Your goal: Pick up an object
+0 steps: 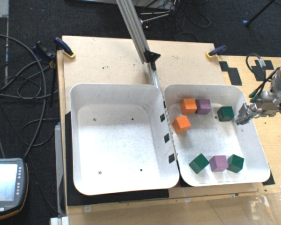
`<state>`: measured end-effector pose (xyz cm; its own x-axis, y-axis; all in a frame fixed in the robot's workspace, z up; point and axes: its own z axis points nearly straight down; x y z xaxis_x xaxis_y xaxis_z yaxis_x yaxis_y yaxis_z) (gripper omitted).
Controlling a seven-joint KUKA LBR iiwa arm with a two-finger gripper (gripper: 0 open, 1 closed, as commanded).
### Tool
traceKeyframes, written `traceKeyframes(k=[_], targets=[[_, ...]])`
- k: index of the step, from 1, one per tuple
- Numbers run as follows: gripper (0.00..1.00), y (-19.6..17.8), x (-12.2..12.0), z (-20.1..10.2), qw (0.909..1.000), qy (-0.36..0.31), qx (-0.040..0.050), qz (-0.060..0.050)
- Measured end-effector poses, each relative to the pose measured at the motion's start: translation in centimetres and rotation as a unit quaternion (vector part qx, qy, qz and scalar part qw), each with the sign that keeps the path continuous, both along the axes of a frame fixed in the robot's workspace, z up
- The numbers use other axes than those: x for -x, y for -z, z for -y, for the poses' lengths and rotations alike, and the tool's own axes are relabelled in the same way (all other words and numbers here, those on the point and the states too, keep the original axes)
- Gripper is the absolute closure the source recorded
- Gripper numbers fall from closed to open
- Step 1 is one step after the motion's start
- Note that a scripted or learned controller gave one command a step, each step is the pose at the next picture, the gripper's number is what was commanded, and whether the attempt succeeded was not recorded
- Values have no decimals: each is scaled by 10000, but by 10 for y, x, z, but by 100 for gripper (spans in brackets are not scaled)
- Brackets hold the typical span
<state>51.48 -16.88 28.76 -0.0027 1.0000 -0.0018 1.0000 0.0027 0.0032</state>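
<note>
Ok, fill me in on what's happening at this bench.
The arm reaches in from the right, its tool at the right bin's far-right rim, close to a green cube. Nothing is visibly held. The bin holds seven cubes in all: two orange, two purple, three green. The left bin sits beside it.

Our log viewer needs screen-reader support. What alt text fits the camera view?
Overhead view of two shallow white bins: the right bin holds seven small cubes, two orange, two purple, three green, while the gripper hangs over its right rim beside a green cube. The left bin sits alongside on a tan bench.
</note>
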Motion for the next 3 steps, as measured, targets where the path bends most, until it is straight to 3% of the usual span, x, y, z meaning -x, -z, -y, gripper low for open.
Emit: traceKeyframes(k=[2, 3], targets=[[100, 25, 4, -109, 10000, -30, -18, -20], [100, 27, -7, -153, 10000, -25, -13, -14]])
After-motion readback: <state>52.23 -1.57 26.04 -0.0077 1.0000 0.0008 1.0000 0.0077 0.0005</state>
